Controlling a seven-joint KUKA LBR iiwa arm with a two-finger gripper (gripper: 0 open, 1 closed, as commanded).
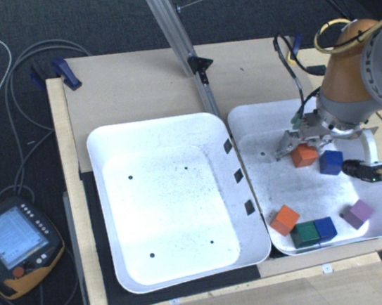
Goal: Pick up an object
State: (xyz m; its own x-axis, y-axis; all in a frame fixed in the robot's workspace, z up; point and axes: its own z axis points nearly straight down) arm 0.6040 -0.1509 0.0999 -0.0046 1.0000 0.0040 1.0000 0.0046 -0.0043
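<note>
Camera view, from above at a slant: the counter (pixel 137 78) carries two shallow white bins side by side. The left bin (pixel 105 147) has a bare speckled floor. The right bin (pixel 247 122) holds all the loose blocks.

The arm (pixel 353 74) reaches in from the right and is bent down over the back of the right bin. Its jaws (pixel 301 140) sit low, right at an orange block (pixel 304 155), probably the chosen target as it lies directly beneath. The metal fingers look splayed to either side above the block, but whether they are closing on it or how wide they stand cannot be told from this angle. No block is seen lifted.

A blue block (pixel 331 162) lies just beside the orange one, close enough to crowd a grasp. Along the near wall sit a second orange block (pixel 283 219), a green block (pixel 305 233) touching another blue block (pixel 325 228), and a purple block (pixel 358 213) apart to the right
</note>
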